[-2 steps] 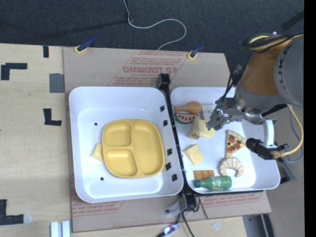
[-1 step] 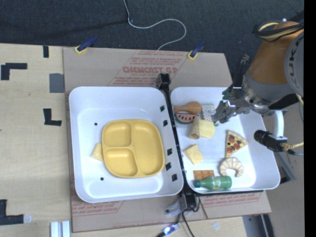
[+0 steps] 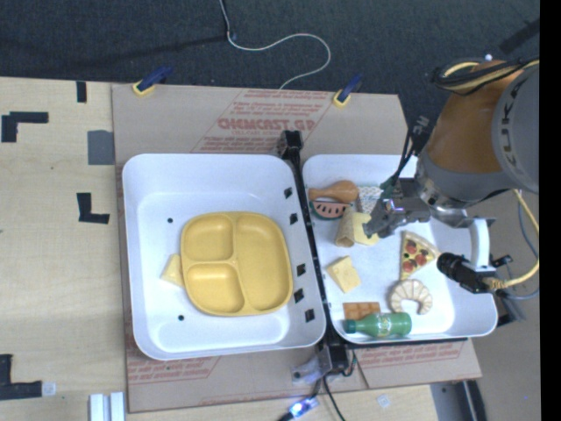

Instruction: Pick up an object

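Take the green bottle (image 3: 379, 325) as your reference: it lies on its side at the front edge of the right bin (image 3: 465, 321).

Gripper (image 3: 384, 218) sits well up and back from the bottle, over the rear middle of that bin. You can't tell from this angle whether it is released or clenched; it reads as a dark cluster and nothing is visibly caught in it. Its tip is right at a pale yellow wedge (image 3: 352, 228), touching or just above, can't resolve which.

Candidates around the bottle:
- Brown cracker (image 3: 360, 309): just behind the bottle, touching or nearly.
- Croissant (image 3: 412, 296): just behind and to the arm side of the bottle.
- Yellow cheese block (image 3: 344, 274): further back, toward the divider.
- Pizza slice (image 3: 415, 254): behind the croissant, near the gripper.
- Watermelon slice (image 3: 329, 207) and an orange-brown piece (image 3: 336, 191): far back near the rear wall, by the divider.

Across the divider from the bottle, the left bin (image 3: 145, 191) holds a yellow sectioned plate (image 3: 237, 263), with a pale yellow piece (image 3: 172, 270) tucked at the plate's far edge from the bottle.

Orange band and grey arm (image 3: 478, 143) come in well behind the bottle on the arm side.
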`<state>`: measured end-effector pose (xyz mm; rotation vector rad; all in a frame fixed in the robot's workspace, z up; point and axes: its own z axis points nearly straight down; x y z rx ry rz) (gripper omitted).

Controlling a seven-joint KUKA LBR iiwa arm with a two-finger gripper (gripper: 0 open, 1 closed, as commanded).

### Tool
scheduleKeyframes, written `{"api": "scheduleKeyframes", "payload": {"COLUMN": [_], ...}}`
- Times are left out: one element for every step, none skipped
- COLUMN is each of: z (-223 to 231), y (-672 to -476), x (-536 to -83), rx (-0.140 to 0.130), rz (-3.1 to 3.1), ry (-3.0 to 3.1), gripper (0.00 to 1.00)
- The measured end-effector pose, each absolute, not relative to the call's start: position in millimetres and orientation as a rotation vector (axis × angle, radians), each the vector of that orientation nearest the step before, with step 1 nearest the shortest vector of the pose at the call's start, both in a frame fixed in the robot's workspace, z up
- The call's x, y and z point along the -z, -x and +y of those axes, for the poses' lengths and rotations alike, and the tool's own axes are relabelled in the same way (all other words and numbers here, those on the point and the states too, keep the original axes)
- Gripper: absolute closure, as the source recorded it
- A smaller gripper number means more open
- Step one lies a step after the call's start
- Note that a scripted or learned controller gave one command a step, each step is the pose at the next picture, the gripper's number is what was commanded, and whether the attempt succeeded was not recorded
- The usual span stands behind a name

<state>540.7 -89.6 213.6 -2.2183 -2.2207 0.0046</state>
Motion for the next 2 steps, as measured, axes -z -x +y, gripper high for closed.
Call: {"api": "scheduleKeyframes", "payload": {"z": [-89,-89], "y": [-544.3,-539.6], "x": [-234,-214], "rx": [0.0,-0.004], "rz": [-2.223,-2.221], "ry": [2.219,2.22], "gripper": [1.0,1.0]}}
